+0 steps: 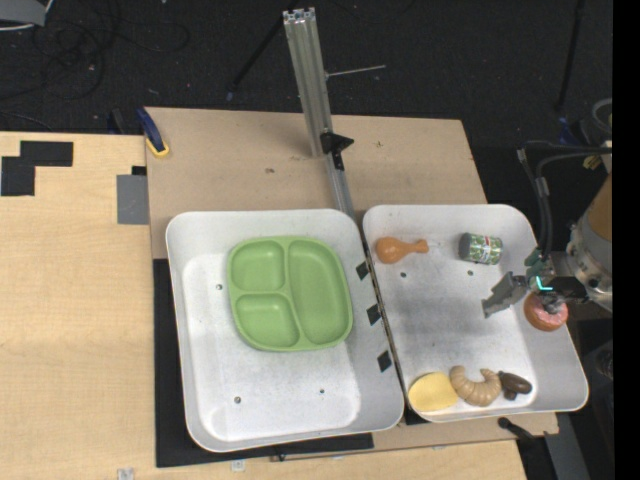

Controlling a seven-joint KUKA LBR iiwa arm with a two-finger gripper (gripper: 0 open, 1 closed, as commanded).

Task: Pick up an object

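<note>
A: How many loose things lie in the right bin (440, 218)?

B: Five, counted: one orange drumstick-shaped toy (400, 249) near the far left corner; one green-labelled can (482, 248) on its side near the far right; one yellow lump (434, 393) at the near edge, touching one tan curled piece (477, 386) with a dark brown end; and one reddish round thing (546, 314) at the right rim, just beside the gripper.

A: And the gripper (498, 300) itself?

B: It hangs over the right side of that bin, a grey finger slanting down toward the floor of the bin; I cannot tell whether the fingers stand apart or together; nothing shows between them.

A: The other bin?

B: The left bin (200, 368) bears one green plate (291, 293) with three compartments; the two bins sit side by side, joined by small black clips.

A: Underneath and around?

B: A brown board (400, 158) under the bins; a pale wooden tabletop (70, 298) to the left; one upright metal post (308, 78) behind; a dark floor with cables beyond.
</note>
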